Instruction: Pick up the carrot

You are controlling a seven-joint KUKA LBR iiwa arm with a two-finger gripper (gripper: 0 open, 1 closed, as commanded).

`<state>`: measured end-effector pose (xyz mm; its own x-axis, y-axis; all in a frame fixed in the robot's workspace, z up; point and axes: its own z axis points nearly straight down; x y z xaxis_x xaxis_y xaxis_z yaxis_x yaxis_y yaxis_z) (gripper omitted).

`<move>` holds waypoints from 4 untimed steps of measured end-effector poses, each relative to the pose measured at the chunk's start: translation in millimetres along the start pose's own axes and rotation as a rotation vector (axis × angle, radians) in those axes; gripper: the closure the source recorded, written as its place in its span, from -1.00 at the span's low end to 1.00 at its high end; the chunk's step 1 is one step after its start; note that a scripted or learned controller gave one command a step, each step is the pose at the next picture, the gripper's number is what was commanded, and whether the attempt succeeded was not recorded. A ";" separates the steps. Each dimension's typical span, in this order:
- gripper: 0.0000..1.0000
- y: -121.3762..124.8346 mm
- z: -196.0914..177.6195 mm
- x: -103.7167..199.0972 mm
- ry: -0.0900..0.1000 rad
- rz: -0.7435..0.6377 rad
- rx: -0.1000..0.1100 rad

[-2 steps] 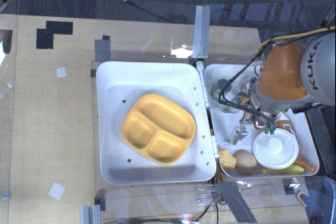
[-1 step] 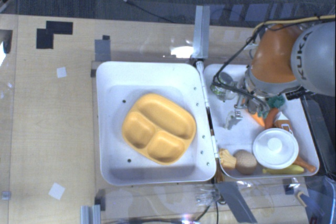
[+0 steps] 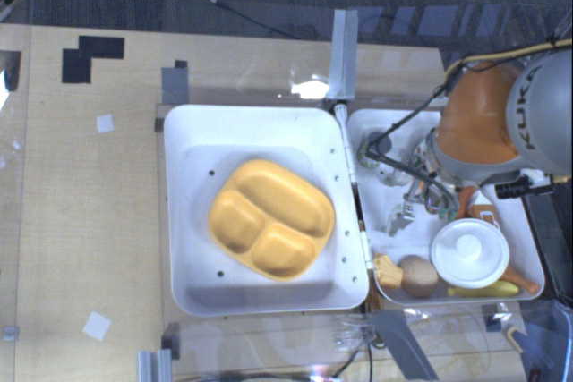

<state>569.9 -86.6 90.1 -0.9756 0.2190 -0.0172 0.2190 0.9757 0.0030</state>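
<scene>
Because the carrot (image 3: 522, 283) is lying wedged against the right bin (image 3: 383, 131) lower-right wall under a white bowl (image 3: 469, 251), the hand (image 3: 419, 203) is hovering left of it, its opening indeterminable.

Orange carrot (image 3: 524, 284): mostly hidden under round white lidded bowl (image 3: 470, 251); only a tip shows at approx 4 o'clock of the bowl. Slim yellow banana-like item (image 3: 483, 290) partly covered by same bowl, at its 6 o'clock. Two-finger metal gripper (image 3: 414, 208): too small and cluttered w/ cables to tell finger state. Grey-and-orange arm (image 3: 501, 116) cut off by right edge. Orange-labelled bottle (image 3: 482, 208) half hidden behind bowl, at 12 o'clock.
</scene>
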 end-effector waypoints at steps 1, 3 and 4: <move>-1.00 -85.7 -91.2 61.5 -0.001 -0.057 0.006; -1.00 -45.7 1.3 -33.1 0.002 -0.007 0.001; 1.00 -43.4 -12.6 -36.0 -0.007 -0.013 0.000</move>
<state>595.3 -136.8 103.2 -0.9782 0.2064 -0.0240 0.2064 0.9785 0.0024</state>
